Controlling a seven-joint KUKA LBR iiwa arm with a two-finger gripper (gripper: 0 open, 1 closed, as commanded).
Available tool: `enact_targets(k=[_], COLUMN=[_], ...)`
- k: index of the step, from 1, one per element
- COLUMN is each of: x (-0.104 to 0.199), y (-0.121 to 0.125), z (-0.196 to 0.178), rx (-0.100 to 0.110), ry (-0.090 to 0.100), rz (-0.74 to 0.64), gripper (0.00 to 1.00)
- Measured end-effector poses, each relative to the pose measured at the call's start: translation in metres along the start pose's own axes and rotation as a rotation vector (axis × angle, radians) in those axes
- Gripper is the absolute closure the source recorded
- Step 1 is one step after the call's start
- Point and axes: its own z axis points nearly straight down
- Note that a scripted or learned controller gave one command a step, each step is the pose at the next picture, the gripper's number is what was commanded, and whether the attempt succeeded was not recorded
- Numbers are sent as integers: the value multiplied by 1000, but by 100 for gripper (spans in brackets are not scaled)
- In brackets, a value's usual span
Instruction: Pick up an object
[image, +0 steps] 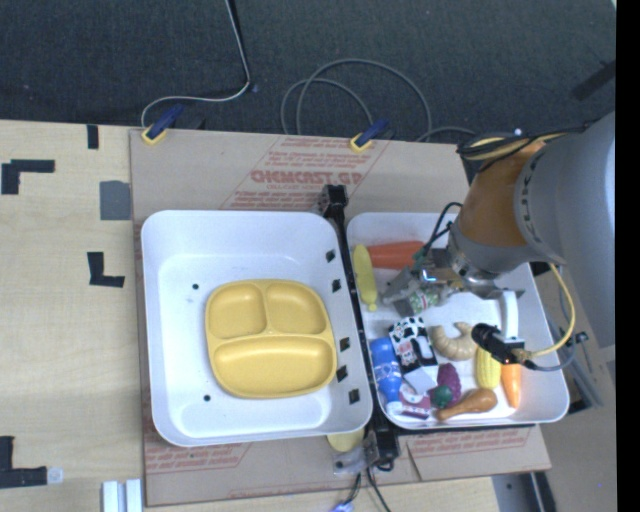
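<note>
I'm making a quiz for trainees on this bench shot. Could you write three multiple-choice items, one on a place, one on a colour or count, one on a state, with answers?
1. Where does the yellow divided plate lie?
A. In the left bin
B. In the right bin
C. On the cardboard outside the bins

2. How many compartments does that plate have?
A. Two
B. Three
C. Five

3. Where is the hand now?
A. Over the left bin
B. Over the dark floor beyond the bench
C. Low over the right bin, among the toys

Answers:
1 A, the plate sits in the middle of the left bin.
2 B, two small sections above one long one.
3 C, it is near the orange carrot and yellow corn.
</note>
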Motion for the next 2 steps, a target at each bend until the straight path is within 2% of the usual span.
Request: enact_targets(k=[1, 2], x=[1, 73], y=[3, -5], z=[-10, -103], rx=[0, -3], ry=[0, 5], rz=[-3, -11], gripper=[100, 100])
